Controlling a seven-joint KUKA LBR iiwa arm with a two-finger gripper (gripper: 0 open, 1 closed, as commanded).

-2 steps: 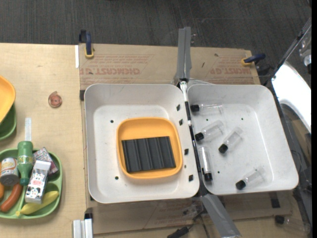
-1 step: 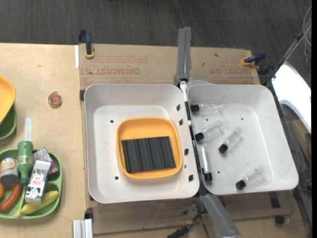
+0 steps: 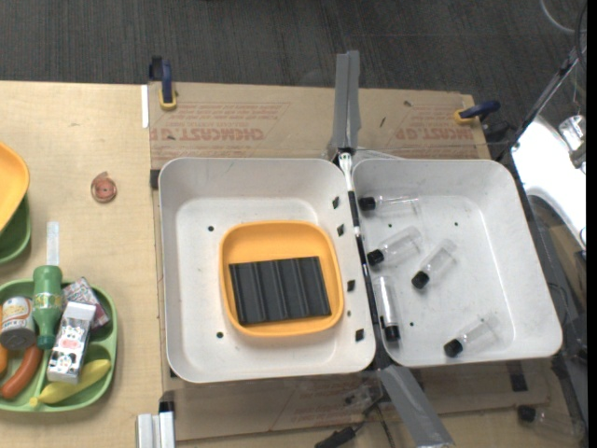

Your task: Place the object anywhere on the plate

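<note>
An orange plate (image 3: 278, 234) with rounded corners lies in the middle of the left white bin (image 3: 187, 250). A dark grey ribbed rectangular object (image 3: 280, 287) lies flat on the plate, inside its rim. In the right white bin (image 3: 494, 213) lie several clear vials with black caps: one at the top left (image 3: 390, 203), one below it (image 3: 395, 247), one near the middle (image 3: 435, 264), one along the left wall (image 3: 384, 308) and one at the front right (image 3: 469, 336).
On the wooden bench to the left stand a green tray of toy food (image 3: 56, 348), a yellow and green bowl stack (image 3: 9, 203) and a small pink disc (image 3: 104, 188). Clamps (image 3: 165, 84) hold cardboard behind the bins. A metal bar (image 3: 347, 101) rises between them.
</note>
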